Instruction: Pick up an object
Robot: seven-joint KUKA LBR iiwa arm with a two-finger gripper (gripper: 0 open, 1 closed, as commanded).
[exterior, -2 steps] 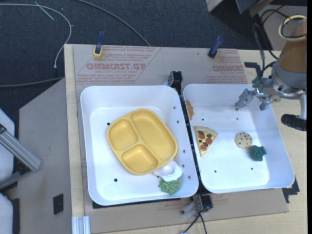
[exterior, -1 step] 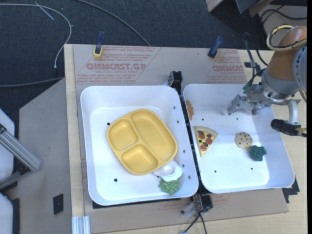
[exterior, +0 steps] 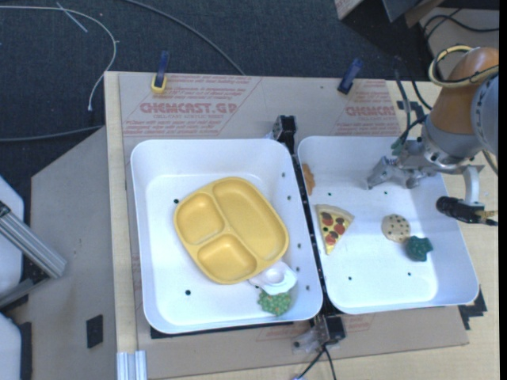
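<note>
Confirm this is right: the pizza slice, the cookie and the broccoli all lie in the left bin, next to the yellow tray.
Wrong bin. The camera view shows the pizza slice, the cookie and the broccoli in the right bin; the yellow tray sits in the left bin.

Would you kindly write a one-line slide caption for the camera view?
Gripper over the right bin, which holds a pizza slice, cookie and broccoli; yellow tray in the left bin.
</note>
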